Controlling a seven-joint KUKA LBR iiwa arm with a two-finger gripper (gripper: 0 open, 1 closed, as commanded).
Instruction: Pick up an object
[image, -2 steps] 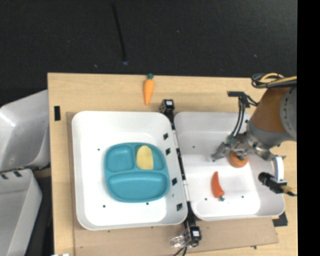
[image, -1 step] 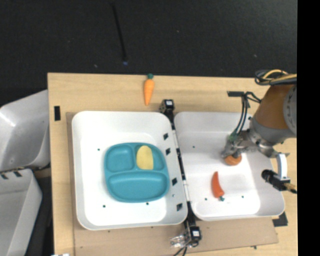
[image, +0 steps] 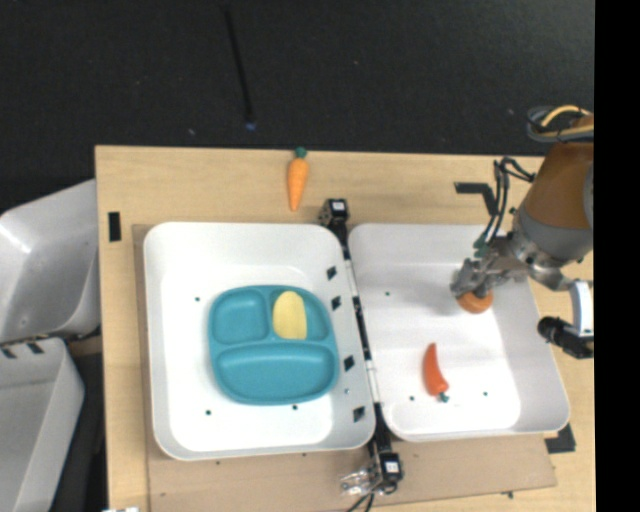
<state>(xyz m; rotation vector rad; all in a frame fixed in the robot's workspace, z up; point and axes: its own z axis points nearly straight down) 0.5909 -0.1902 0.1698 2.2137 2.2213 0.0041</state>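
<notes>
1. Far left, off the surface's left edge, white moulded shapes (image: 40, 260) stand against a dark floor; the ground beyond the far edge is dark as well, with a thin dark line (image: 238, 62) running across it at a slant.
2. The surface (image: 200, 185) is pale wood, and two shallow white bins sit on it side by side, touching along the middle where small black clips line the join.
3. The left bin (image: 170, 400) holds a blue divided plate (image: 270, 345) near its centre, and a yellow oval object (image: 290, 315) lies in the plate's far right compartment.
4. On bare wood near the far edge, just beyond the left bin's far right corner, lies a toy carrot (image: 297, 180) — green top pointing away from the bins.
5. A small black block (image: 334, 211) stands at the far end of the join between the bins; wires and another fitting (image: 370, 478) sit at the near end.
6. The right bin (image: 400, 260) holds a red pepper-shaped toy (image: 434, 371) toward its near edge, lying alone and well apart from the arm.
7. The pincer (image: 478, 285) is low over the right bin's far right part, with the grey arm and its orange band (image: 560, 190) behind it at the surface's right edge. A small round orange object (image: 475, 300) sits right at its tips — whether the tips are closed on it or merely touching it I cannot tell.
</notes>
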